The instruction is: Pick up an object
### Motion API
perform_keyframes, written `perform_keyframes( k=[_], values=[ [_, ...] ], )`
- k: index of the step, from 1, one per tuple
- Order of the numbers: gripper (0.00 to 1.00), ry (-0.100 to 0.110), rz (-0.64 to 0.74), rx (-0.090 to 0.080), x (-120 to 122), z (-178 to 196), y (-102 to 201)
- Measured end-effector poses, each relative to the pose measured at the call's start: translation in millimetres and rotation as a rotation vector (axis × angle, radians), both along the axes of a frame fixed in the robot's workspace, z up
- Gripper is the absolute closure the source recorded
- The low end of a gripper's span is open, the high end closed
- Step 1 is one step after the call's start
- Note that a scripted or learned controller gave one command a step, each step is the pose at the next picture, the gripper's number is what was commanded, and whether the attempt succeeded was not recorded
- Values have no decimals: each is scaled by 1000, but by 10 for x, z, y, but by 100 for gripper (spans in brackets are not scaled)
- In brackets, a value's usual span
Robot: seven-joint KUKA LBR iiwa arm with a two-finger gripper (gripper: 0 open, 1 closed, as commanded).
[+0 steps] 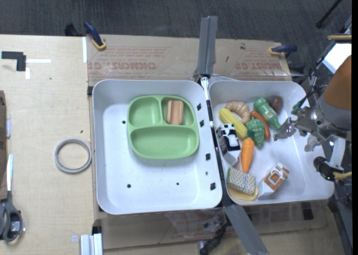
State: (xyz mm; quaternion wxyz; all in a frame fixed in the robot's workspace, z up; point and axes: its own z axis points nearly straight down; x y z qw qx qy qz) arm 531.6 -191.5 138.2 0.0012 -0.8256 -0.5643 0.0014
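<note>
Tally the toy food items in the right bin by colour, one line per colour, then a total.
Orange: 2, plastic carrot and thin carrot stick
Yellow: 1, corn cob
Green: 2, bottle and broccoli
Tan: 1, croissant
Brown: 1, round piece
Black and white: 1, small carton
Other packaged pieces: 2, sandwich and white box
Total: 10

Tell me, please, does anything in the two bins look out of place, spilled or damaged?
Nothing looks spilled or broken. The green divided plate sits flat in the left bin with one hot dog in a small compartment. The toy food in the right bin lies in a loose jumble, the carrot resting among it.
</note>
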Motion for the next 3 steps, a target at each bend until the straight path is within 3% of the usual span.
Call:
perform_keyframes(
  k=[1,2,3],
  values=[
    [0,-2,58,-2,826,-467,-7],
    [100,0,62,-4,826,-378,-5],
    [100,-1,-35,-2,548,889,426]
  ],
)
